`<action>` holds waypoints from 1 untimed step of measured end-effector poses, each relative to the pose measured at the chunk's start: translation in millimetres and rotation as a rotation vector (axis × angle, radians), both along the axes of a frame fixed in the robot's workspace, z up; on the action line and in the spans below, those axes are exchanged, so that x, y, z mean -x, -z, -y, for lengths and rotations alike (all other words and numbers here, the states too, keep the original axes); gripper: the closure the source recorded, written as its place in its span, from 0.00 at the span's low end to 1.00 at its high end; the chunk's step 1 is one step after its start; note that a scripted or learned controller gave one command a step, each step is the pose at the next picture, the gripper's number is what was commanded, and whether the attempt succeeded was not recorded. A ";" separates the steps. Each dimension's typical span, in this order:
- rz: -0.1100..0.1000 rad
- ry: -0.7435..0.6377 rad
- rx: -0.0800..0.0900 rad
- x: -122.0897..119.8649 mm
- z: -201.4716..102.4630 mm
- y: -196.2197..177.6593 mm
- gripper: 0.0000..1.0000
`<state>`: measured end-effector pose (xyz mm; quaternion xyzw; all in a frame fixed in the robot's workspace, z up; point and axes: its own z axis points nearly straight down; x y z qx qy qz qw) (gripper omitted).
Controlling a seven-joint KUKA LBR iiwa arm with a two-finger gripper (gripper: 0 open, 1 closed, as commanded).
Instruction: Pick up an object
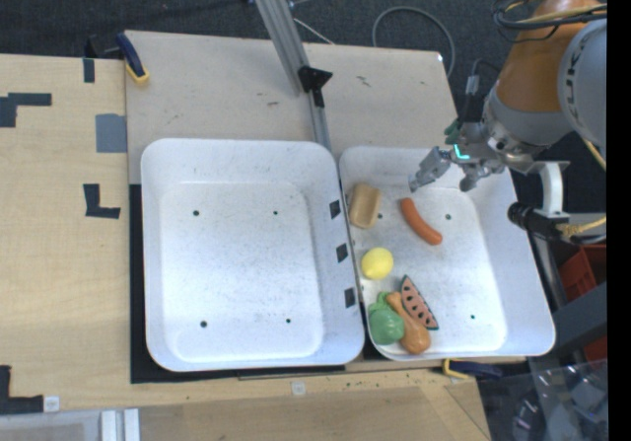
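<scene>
Over the right bin's (513,261) far edge, your fingers (449,173) hang spread apart, holding nothing, near the sausage (421,221).

Two bins sit side by side on the bench (227,99), the left bin (242,252) at centre frame and the right bin (493,281) touching its right edge. All the objects lie in the right bin. A bread piece (364,205) lies near its upper left corner, with a sausage (421,220) to the right of it. Below the bread piece lies a lemon (377,263). At the lower left of that bin a watermelon slice (419,301), a carrot (408,325) and a leafy vegetable (385,325) lie clustered, touching. The gripper (450,171) hangs over the bin's upper edge, above the sausage in the frame.
</scene>
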<state>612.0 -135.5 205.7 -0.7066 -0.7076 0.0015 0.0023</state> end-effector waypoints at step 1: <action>0.004 -0.001 0.001 -0.9 0.0 -2.1 0.00</action>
